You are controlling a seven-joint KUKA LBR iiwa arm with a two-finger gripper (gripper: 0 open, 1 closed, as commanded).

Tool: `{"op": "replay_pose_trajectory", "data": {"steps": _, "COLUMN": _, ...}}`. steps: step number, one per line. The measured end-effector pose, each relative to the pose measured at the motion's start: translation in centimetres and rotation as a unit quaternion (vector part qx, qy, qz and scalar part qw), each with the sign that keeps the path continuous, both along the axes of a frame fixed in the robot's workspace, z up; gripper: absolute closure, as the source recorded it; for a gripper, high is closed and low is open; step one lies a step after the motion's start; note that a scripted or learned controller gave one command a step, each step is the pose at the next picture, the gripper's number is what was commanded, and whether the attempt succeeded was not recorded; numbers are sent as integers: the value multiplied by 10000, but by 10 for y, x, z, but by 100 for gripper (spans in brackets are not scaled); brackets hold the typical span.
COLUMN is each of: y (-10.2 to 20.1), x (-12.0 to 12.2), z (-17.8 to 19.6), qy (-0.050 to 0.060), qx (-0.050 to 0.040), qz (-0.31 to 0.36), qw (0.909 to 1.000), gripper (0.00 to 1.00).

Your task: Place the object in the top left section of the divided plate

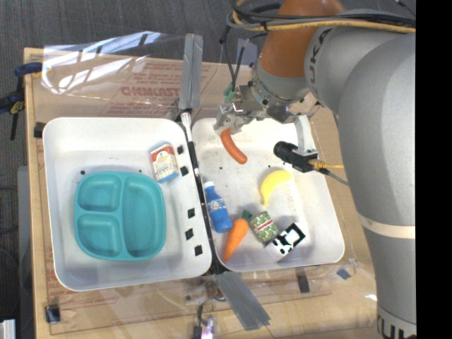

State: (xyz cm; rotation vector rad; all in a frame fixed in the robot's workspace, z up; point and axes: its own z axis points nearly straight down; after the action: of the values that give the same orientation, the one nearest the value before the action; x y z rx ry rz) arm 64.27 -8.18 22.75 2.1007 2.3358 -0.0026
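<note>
In the left bin (56, 189) you have the teal divided plate (120, 215), with a small carton (164, 162) just beside its upper right corner. Right bin (321, 210): blue bottle (215, 207), carrot (235, 237), banana (274, 185). The gripper (232, 122) sits at that bin's upper left, its fingers closed on the top end of the sausage (234, 147).

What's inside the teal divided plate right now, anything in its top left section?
The teal divided plastic plate in the left white bin shows bare compartments, top left included. A small carton lies beside its rim, outside. Nothing covers the plate.
</note>
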Motion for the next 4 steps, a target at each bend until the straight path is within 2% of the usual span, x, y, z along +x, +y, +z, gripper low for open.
{"op": "replay_pose_trajectory", "data": {"steps": 1, "y": 105, "x": 14, "z": -9, "qy": -5, "qx": 3, "qz": 1255, "qw": 9921, "gripper": 100}}
{"op": "replay_pose_trajectory", "data": {"steps": 2, "y": 150, "x": -39, "z": -37, "qy": 25, "qx": 6, "qz": 2180, "qw": 9759, "gripper": 100}}
{"op": "replay_pose_trajectory", "data": {"steps": 3, "y": 190, "x": -142, "z": -41, "qy": 22, "qx": 7, "qz": 2365, "qw": 9716, "gripper": 100}}
{"op": "replay_pose_trajectory", "data": {"steps": 4, "y": 257, "x": -144, "z": 13, "qy": 5, "qx": 3, "qz": 3654, "qw": 9308, "gripper": 100}}
